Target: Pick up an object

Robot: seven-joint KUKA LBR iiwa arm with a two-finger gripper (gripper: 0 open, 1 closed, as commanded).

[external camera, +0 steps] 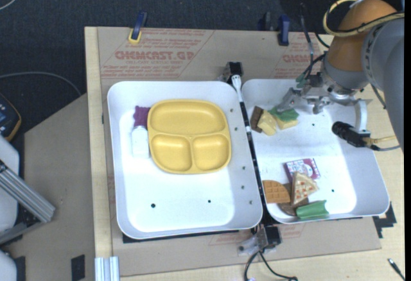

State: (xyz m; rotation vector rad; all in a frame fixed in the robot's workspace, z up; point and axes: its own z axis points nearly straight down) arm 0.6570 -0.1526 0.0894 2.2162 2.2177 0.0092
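Two white bins sit side by side on a brown board (192, 49) printed in red with "CHEMCAST GP". The left bin (128, 209) carries a yellow divided plate (189, 134), a purple item (141, 115) and a small white item (139, 142) near its left wall. In the right bin (359, 177), the gripper (308, 97) hangs over the far edge; whether it is open or closed cannot be told. Just beside it lies a yellow-green sandwich piece (277, 120), long axis running left-right. A small purple packet (302, 167) has unreadable print. Near the front edge lie a waffle (276, 192), a pizza slice (303, 187) and a green piece (312, 210).
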